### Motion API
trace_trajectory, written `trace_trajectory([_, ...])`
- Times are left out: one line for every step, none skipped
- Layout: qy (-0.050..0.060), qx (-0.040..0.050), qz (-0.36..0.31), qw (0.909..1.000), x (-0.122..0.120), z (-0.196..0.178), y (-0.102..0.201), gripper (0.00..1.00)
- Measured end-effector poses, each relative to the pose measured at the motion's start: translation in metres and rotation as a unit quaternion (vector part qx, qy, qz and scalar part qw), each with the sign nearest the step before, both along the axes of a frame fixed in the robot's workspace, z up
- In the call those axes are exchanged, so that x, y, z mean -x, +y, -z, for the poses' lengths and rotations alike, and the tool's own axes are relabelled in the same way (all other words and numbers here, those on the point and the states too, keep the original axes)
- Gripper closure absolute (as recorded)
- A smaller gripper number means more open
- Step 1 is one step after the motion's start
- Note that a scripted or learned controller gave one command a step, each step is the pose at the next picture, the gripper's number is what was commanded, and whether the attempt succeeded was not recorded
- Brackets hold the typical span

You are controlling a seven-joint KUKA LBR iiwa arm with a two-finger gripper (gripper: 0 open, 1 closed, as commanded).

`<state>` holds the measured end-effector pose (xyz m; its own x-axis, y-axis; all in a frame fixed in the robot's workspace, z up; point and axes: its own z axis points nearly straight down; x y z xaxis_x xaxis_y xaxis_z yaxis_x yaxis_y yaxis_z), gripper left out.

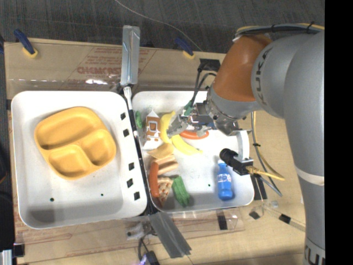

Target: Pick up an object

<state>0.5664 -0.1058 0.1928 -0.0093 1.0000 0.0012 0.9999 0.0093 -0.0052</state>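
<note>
The gripper (pixel 177 127) reaches down into the right bin (pixel 234 200), its tip low over a banana (pixel 179 141). Whether the jaws are spread or pressed together cannot be told, and nothing is plainly seen between them. The banana lies just beneath and beside the jaws, curving from their left round to below them. Just right of the jaws an orange-red piece (pixel 194 133) shows, partly hidden by the wrist. Left of the jaws stands a small carton (pixel 153 127) with an orange label whose writing is too small to read. Below the jaws lie a tan bread-like piece (pixel 164 158), a reddish sausage (pixel 154 180) and a green vegetable (pixel 181 191). Lower right of the jaws is a blue bottle (pixel 224 182); its label is unreadable. Well to the left, the left bin (pixel 25 203) holds a yellow tray (pixel 74 141). On the cardboard (pixel 83 59) behind it, faint red print cannot be made out.
</note>
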Motion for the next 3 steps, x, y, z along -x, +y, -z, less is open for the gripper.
trace_trajectory([-0.004, 0.0001, -0.063, 0.998, 0.06, 0.098, -0.02, 0.0])
trace_trajectory([-0.006, 0.0007, -0.049, 0.9988, 0.05, -0.027, 0.008, 0.0])
trace_trajectory([0.003, 0.0002, 0.117, 0.9932, 0.026, 0.095, 0.01, 0.0])
